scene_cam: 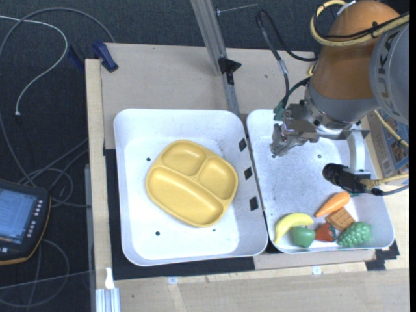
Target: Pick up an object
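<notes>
Your bench (162, 64) carries 2 white bins side by side. The arm (354, 51) enters from the upper right of the frame, its orange band uppermost. The left bin (130, 174), centre-left of the frame, holds 1 yellow divided plate (192, 182) lying flat. The right bin (286, 194) holds 5 small items bunched in its lower right corner: a banana (290, 223), a carrot (333, 204), a green bunch of grapes (355, 234), a green apple (302, 236) touching the banana, and a red piece (324, 233) between apple and grapes. The gripper (281, 145) hangs over the bin's upper left, well apart from that cluster. I cannot tell how its jaws stand; nothing shows between them.
</notes>
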